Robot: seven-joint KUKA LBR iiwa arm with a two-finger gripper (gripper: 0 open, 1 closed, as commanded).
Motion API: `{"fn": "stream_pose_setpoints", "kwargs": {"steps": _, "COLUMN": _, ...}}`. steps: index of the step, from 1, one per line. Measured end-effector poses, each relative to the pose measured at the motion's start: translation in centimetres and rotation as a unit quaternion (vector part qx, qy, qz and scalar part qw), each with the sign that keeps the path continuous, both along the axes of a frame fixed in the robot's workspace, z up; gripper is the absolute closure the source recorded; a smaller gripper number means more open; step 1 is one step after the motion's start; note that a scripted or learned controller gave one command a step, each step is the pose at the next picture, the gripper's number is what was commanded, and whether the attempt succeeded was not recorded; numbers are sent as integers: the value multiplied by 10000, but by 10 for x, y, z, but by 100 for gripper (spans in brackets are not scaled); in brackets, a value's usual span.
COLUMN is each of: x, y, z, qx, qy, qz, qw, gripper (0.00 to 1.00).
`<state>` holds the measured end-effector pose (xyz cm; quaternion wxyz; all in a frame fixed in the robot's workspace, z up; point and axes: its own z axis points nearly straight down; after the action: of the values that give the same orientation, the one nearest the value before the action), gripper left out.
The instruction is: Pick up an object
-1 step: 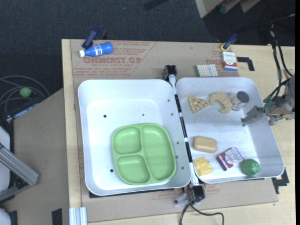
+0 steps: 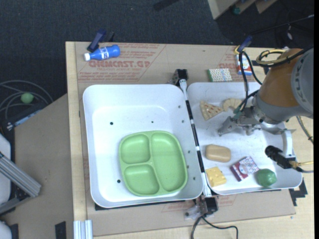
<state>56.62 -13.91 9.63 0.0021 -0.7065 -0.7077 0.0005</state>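
A pale green three-compartment plastic plate (image 2: pixel 151 163) is lying in the left white bin (image 2: pixel 99 103). In the right white bin (image 2: pixel 214 89), a tan oval soap-like bar (image 2: pixel 218 153) is sitting just below-left of the gripper (image 2: pixel 230 125), its long axis running across the bin. A yellow cheese-like wedge (image 2: pixel 216 176), red packet (image 2: pixel 243 168) and green ball (image 2: pixel 266 177) are crowding the near edge. Whether the gripper is parted or closed, I cannot tell.

A grey robot arm (image 2: pixel 305 86) is seen banded in broad orange above the wrist. Black cables, one yellow strand among them, are looped beside the band. The wrist narrows to a silver-grey metal hand (image 2: pixel 234 126), its small dark fittings too blurred to be made out.
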Motion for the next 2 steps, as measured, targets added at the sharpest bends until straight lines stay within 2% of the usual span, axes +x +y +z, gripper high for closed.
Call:
{"fn": "stream_pose_setpoints", "kwargs": {"steps": 1, "x": -29, "y": -80, "z": 52, "qx": -27, "qy": -28, "qz": -16, "qw": 10000, "gripper": 0}}
{"fn": "stream_pose_setpoints", "kwargs": {"steps": 2, "x": 49, "y": -30, "z": -13, "qx": -4, "qy": -17, "qz": 1, "qw": 10000, "gripper": 0}}
